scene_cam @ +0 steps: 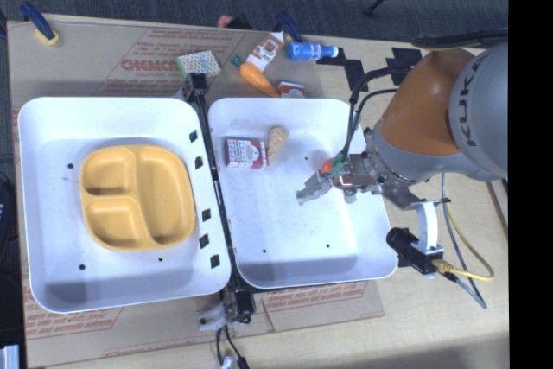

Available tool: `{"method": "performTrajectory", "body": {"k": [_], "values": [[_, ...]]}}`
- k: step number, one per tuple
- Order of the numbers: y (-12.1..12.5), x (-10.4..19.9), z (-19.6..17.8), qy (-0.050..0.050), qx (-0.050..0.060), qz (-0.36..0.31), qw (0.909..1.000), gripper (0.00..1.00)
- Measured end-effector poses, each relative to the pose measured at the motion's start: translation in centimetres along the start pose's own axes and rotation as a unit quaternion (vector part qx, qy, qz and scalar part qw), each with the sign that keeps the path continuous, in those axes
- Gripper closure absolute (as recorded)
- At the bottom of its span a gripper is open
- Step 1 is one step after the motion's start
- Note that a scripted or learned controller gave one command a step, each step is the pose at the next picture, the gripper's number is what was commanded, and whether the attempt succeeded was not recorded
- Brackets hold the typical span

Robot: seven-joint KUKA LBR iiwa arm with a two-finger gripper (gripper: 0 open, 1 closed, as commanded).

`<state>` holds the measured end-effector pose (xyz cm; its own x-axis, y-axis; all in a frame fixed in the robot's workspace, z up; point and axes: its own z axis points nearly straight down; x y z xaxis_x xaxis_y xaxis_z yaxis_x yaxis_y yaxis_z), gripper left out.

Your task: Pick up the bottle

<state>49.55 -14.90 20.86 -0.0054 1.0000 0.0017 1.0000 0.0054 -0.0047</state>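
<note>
A small blue bottle (308, 52) lies on its side on the cardboard behind the right bin (371, 259), outside both bins. Beside it on the left lies a white and orange bottle-like item (264, 54). My gripper (309, 188) hangs low over the middle of the right bin's floor, pointing left, well in front of both items. Nothing shows in its grasp.
In the right bin lie a red packet (244, 152) and a tan cone (276, 141) near the back left. An orange carrot-like piece (258, 79) lies behind that bin. The left bin (43, 272) holds a yellow divided plate (138, 194).
</note>
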Motion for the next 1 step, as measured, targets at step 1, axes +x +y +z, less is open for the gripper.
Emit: {"method": "performTrajectory", "body": {"k": [1], "values": [[0.04,0.02,-1.01,0.0,0.001,-0.002,1.0,1.0]]}}
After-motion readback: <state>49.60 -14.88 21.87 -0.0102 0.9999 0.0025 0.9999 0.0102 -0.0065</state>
